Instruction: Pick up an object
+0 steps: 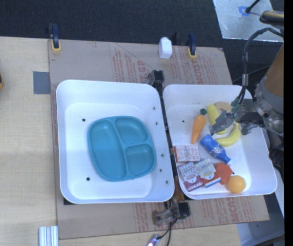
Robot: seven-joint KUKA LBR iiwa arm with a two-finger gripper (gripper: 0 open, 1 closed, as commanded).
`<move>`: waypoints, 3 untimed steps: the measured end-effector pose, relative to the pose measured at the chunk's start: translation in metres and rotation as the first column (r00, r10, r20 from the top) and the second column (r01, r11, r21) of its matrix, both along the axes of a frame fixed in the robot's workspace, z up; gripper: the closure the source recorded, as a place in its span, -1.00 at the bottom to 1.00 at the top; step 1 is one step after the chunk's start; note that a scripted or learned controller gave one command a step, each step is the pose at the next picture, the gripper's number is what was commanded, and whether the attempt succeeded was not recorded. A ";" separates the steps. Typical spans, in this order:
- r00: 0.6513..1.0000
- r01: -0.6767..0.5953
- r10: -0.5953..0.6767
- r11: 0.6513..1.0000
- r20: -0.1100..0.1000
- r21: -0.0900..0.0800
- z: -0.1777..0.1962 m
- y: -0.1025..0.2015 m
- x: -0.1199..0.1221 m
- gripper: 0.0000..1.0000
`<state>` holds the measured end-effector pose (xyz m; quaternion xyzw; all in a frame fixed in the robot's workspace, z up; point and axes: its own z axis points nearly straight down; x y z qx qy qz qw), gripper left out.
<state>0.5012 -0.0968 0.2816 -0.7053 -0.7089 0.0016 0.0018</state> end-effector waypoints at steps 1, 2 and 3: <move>1.000 0.000 0.000 1.000 -0.002 0.000 -0.181 -0.008 0.054 -1.00; 1.000 -0.003 0.003 1.000 -0.002 -0.002 -0.170 -0.009 0.054 1.00; 1.000 -0.003 0.003 1.000 -0.002 -0.002 -0.170 -0.009 0.054 -1.00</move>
